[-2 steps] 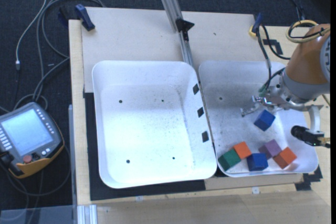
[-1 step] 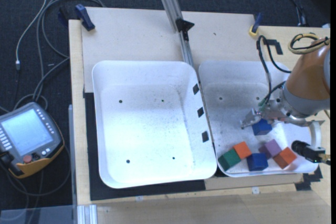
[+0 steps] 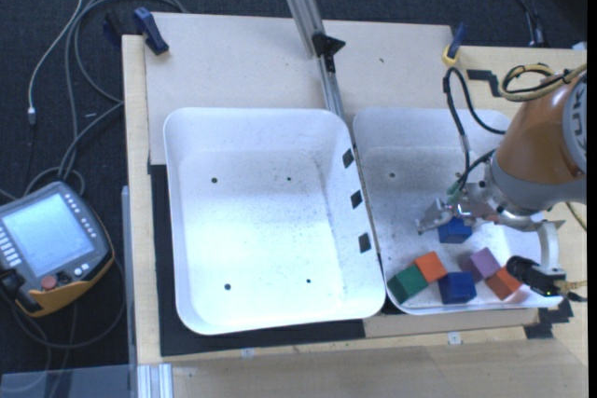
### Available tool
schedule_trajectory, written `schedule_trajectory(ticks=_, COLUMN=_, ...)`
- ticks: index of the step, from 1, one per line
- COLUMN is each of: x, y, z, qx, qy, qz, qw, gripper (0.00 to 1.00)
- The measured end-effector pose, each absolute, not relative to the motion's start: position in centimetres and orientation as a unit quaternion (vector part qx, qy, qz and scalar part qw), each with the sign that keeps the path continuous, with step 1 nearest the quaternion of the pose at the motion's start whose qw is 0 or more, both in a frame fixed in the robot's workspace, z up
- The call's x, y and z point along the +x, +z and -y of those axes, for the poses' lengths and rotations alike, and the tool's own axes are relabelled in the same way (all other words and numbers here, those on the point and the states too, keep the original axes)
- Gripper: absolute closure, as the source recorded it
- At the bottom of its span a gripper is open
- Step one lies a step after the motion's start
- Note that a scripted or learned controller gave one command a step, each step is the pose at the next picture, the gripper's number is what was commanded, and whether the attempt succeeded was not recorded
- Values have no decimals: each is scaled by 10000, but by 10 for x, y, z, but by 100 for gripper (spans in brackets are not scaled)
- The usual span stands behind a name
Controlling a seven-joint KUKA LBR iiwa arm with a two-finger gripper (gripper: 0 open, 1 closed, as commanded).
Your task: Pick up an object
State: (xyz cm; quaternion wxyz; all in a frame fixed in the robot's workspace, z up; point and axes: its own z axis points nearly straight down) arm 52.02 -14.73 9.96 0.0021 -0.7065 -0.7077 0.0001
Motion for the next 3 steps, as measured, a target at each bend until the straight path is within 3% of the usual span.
schedule_trajectory(ticks=1, x=521, y=110, z=148, qx=-7070, qy=-12, qz=7072, qw=0, gripper=100)
schedule_trajectory(ticks=2, x=506, y=204, z=76, qx=-7044, qy=-35, qz=7098, qw=-20, gripper=100)
schedule_trajectory(ticks=3, x=494, y=199, z=-8, qx=-7036, qy=-5, qz=7106, qw=33, gripper=100)
